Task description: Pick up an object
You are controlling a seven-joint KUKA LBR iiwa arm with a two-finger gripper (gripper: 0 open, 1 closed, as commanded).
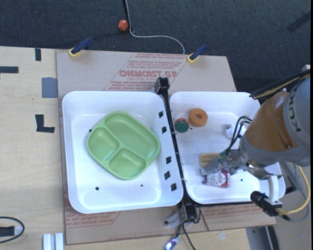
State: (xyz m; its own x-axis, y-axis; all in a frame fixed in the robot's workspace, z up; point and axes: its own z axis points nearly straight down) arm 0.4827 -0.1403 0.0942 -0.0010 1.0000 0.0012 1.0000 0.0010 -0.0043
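Observation:
The right bin (214, 100) holds several small items. An orange ring-shaped piece (198, 117) lies near its back left, with a small green and red object (181, 124) beside it against the divider. A tan block (207, 159) and a red and white packet (216, 179) lie toward the front. My gripper (220, 164) hangs low over these two, right above the packet's upper edge and beside the tan block. The grey and orange arm (274, 132) covers the right side of this bin.
A green divided plate (123, 145) lies in the left bin (73, 139). A black divider (169, 139) runs between the bins. Cables hang from the arm near the bin's front right corner (274, 194).

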